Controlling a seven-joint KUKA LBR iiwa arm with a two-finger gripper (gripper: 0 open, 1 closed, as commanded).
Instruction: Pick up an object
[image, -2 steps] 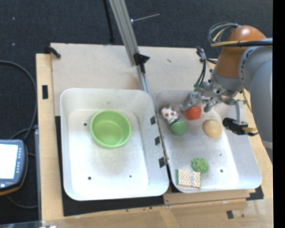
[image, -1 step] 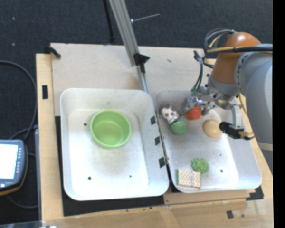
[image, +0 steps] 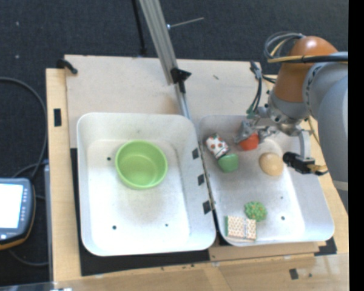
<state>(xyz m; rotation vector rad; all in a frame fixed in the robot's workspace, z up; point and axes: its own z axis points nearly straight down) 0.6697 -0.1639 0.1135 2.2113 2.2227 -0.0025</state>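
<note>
Wooden table (image: 127, 83) on dark carpet, bearing two white bins side by side. Gripper (image: 252, 132) low in the right bin (image: 303, 211), near its far rim, directly over a small orange-red object (image: 249, 142). Touching it or just above: cannot tell. Open or clenched: cannot tell either, the wrist hiding too much.

Taking that orange-red object as landmark: just beside it on the near right, a beige egg-shaped object (image: 270, 163). To its left, a white piece with red spots (image: 216, 145), touching a green round object (image: 228, 162). Well apart toward the near rim, a green bumpy ball (image: 255, 210) and a patterned packet (image: 241, 228). Further left, in the other bin (image: 97, 223), a green bowl (image: 141, 164).

Step in hand, by judgement: the grasp attempt on the orange-red object. Next move calls for a firm closing around it, then a straight lift, without pushing the beige neighbour.
</note>
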